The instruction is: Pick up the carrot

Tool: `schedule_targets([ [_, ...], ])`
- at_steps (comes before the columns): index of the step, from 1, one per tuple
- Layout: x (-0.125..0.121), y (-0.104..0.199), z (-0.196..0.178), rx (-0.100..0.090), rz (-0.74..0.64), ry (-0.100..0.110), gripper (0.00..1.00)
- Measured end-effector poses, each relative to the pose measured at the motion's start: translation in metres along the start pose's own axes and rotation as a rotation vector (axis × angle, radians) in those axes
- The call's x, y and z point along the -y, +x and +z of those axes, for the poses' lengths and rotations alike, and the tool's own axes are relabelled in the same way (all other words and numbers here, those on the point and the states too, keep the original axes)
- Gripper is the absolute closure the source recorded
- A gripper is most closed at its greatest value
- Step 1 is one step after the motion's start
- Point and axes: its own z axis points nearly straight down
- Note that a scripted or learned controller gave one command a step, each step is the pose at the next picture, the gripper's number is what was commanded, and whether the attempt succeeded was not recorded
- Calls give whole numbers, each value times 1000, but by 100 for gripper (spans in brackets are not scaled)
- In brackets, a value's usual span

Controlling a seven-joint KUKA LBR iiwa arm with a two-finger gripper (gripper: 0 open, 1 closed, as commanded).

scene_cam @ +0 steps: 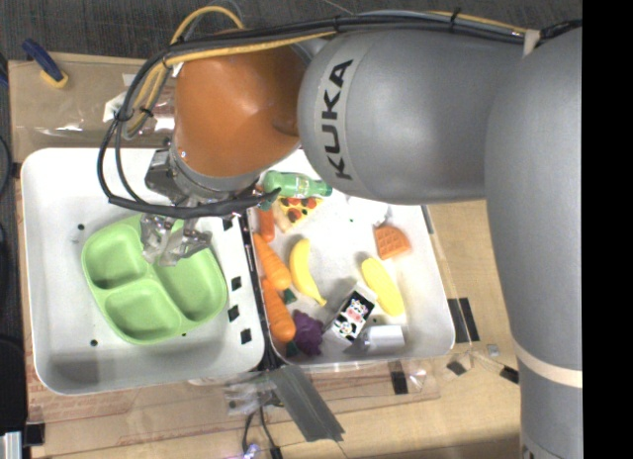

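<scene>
Arm [415,101] foremost; carrot [276,289] lies right of fingers [176,239].

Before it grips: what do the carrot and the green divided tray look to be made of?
Carrot: likely moulded plastic toy food, given its even orange colour and smooth, slightly glossy skin; rubber is possible. Green tray: probably hard plastic, with uniform lime colour, rounded moulded dividers and a soft satin sheen. Neither shows any texture that would point to real food or fabric.
</scene>
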Motion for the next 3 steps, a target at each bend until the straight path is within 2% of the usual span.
schedule_targets([
  [1,-19,-54,5,3,-25,4,100],
  [2,24,-76,22,4,263,5,100],
  [3,93,1,-28,2,-153,7,100],
])
